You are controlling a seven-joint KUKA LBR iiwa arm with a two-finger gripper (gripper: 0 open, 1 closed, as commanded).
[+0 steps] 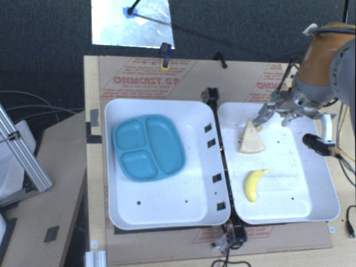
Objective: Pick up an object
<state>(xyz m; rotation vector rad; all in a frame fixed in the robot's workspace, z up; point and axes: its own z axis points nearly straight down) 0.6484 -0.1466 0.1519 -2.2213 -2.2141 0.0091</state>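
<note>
Banana (253,184) lies in the right bin (317,204), in its near half, its long axis running roughly up and down the frame with a slight lean: the pale stem end tips toward the upper right, the blunt end points toward the bin's near wall. Farther back in the same bin sits a tan wedge (251,139), like a slice of bread or cheese, its narrow tip pointing away toward the far wall. The gripper (273,117) hovers just beyond that wedge, over the bin's far part, its two grey fingers spread apart with nothing between them; one finger (263,115) angles down toward the wedge's tip. The grey arm with its orange band (327,54) is cut off by the frame's right side. In the left bin (167,210) rests a blue plate (148,147) with three compartments. Red lettering on the brown board (183,74) under the bins reads "CHEMCAST GP", printed upside down and partly covered; similar red print behind the right bin is too broken to read. A shiny foil sheet (133,15) lies beyond the board.
</note>
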